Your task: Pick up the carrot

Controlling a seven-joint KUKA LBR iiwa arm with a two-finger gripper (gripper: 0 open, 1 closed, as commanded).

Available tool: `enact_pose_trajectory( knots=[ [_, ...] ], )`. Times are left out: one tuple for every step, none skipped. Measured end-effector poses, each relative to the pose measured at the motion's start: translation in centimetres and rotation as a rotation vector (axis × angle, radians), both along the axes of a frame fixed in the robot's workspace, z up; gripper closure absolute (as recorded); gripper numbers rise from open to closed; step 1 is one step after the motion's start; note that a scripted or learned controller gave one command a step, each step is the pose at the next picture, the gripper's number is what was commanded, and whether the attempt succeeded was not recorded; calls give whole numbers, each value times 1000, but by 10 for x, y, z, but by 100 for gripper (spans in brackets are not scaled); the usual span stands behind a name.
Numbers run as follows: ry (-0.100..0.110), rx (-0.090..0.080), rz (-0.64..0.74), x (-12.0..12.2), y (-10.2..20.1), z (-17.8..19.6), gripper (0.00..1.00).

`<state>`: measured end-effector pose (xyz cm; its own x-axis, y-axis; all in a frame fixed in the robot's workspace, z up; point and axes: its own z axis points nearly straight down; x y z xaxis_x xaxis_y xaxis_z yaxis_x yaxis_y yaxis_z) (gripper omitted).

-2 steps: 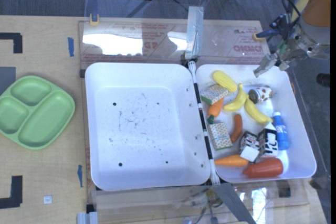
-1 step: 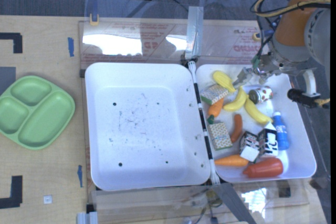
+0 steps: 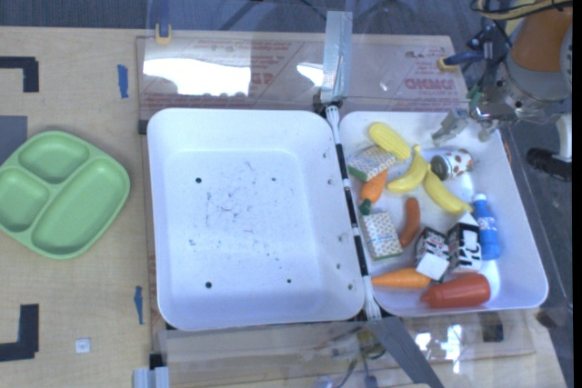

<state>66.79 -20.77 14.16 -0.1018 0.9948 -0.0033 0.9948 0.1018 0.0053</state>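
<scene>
Camera view: pincer (image 3: 466, 124) upper right, fingers spread, gripping nothing; carrot (image 3: 401, 280) lower right, in right bin (image 3: 527, 241).

KUKA arm (image 3: 536, 41), upper right
Orange band over grey wrist; yellow + black cables looped up top, blue fitting at side; silver metal gripper (image 3: 466, 124).

Two white bins (image 3: 173, 141) sit on a pale wood bench (image 3: 73, 68) beside a green plate (image 3: 60, 192), the right bin holding an orange carrot (image 3: 400, 280), yellow bananas (image 3: 427, 177), a blue bottle (image 3: 485, 227) and a red pepper (image 3: 457, 290).
</scene>
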Motion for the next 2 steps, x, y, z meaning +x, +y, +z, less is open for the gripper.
enact_pose_trajectory(
  knots=[
    [5,2,157,-14,32,-18,0],
    [1,0,250,-9,47,-10,0]
  ],
)
